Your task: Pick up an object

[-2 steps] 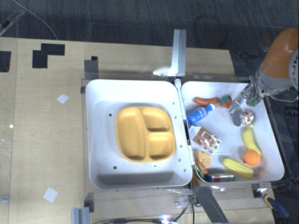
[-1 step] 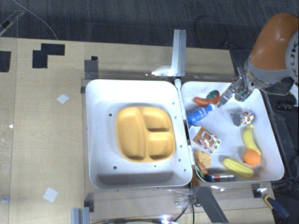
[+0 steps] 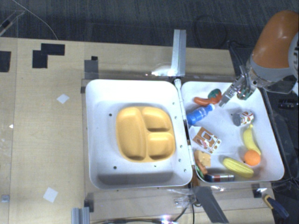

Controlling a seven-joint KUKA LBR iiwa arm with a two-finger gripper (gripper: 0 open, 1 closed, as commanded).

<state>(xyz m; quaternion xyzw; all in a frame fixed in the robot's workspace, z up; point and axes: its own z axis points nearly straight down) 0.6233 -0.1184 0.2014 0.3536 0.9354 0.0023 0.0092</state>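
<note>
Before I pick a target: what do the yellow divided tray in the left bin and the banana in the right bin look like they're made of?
Yellow tray: looks like moulded plastic, matte to slightly satin, with rounded compartment edges and one even colour. Banana: probably a plastic toy, since its skin is smooth and uniformly yellow with no spots, though at this size real fruit cannot be ruled out.

No text, label or number can be read; the print on the small carton [image 3: 206,139] is blurred.
</note>
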